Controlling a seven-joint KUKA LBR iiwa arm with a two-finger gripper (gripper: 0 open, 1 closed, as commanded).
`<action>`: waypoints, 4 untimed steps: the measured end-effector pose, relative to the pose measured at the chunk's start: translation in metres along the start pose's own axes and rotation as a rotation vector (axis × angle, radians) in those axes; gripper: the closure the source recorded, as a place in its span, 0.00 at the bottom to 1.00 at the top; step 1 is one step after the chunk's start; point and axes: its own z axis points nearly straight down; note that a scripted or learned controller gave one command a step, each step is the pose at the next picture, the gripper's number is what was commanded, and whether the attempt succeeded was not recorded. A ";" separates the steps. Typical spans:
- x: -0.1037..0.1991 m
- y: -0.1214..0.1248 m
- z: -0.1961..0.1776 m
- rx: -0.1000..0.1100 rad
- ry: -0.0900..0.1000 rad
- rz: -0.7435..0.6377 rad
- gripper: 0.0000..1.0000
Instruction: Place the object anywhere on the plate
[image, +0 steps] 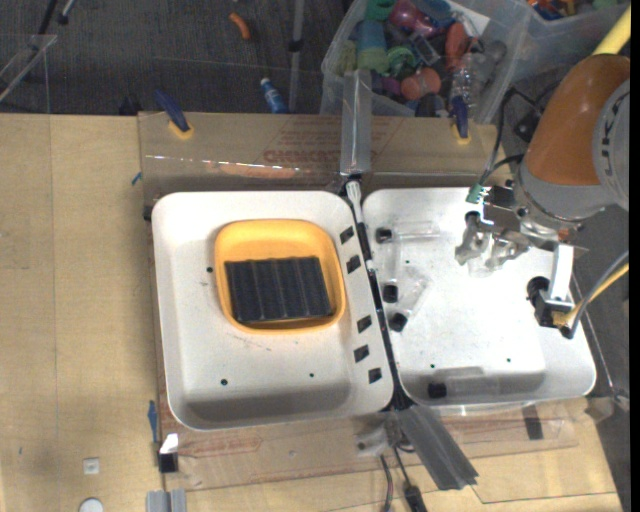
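A yellow plate (275, 236) sits in the left white bin (190, 350). A dark, ribbed rectangular object (278, 288) lies flat on the plate and covers most of its middle. My gripper (488, 250) hangs over the upper right part of the right bin (480, 340), well away from the plate. The orange band of the arm (575, 130) shows above it. Nothing can be made out in the gripper.
A ridge with black clips (360, 290) divides the two bins. Small dark bits (392, 293) lie in the right bin near the ridge. A clear tub of colourful toys (420, 45) stands behind the bins. Blue clamps (178, 120) hold the back edge.
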 end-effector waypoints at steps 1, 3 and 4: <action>0.028 0.034 0.009 -0.004 0.000 -0.169 1.00; 0.063 0.061 -0.033 -0.004 0.000 -0.256 1.00; 0.067 0.060 -0.051 -0.006 -0.001 -0.373 1.00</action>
